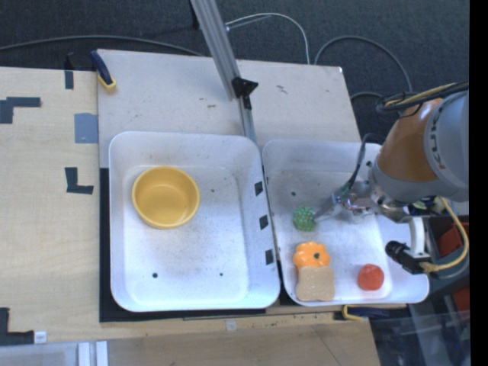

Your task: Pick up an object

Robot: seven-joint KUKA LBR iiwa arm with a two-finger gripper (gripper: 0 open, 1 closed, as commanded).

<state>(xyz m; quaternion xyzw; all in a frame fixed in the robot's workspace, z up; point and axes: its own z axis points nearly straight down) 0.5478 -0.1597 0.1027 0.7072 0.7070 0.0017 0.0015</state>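
Note:
The right bin (320, 158) holds a small green bumpy object (304, 219) near its middle. Along its front edge lie an orange fruit with a green stem (311, 255), a tan bread slice (315, 284) and a red ball-like fruit (370, 277). My gripper (329, 209) reaches in from the right and sits low, just to the right of the green object, almost touching it. Whether it touches is too small to tell. The arm's orange band (408, 147) hangs over the bin's right side.
The left bin (229, 158) holds a yellow bowl (165, 196) at its left. A grey metal pole (221, 40) slants down to the divider between the bins. Cables lie behind the right bin.

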